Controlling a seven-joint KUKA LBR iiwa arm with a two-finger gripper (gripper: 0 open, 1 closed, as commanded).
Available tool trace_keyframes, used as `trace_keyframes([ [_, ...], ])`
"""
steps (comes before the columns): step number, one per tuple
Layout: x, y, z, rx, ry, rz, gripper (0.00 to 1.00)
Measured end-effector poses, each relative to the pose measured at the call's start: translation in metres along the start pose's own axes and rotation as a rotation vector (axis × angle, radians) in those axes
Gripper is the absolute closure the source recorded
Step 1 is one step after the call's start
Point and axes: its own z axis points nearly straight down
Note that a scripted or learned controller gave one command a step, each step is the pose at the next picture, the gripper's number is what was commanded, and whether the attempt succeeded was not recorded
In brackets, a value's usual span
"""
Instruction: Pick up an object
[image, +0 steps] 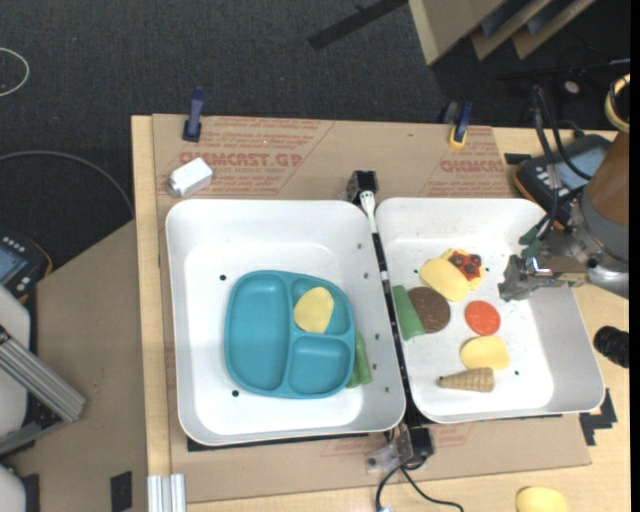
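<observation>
End effector (512, 280) sat over the right bin (560, 395), near its right wall; couldn't tell its state from this angle, and nothing visibly in it. Every candidate lay to its camera-left. Nearest was the red round piece (483, 318), just down-left of the tip and apart from it. The yellow item with dark red topping (451, 274) was directly left at about tip level. The brown disc (430, 310) and green strip (406, 312) lay further left, against the bin divider. The yellow lump (484, 352) and cone (468, 379) were further down; the cone's long axis ran left-right, point to the left. My read: the red piece was the shortest reach, a small shift left and toward the camera, then descend.
</observation>
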Motion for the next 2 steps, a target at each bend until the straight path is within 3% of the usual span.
trace_keyframes([
  [2,0.0,0.001,-0.02,-0.005,-0.002,0.0,1.0],
])
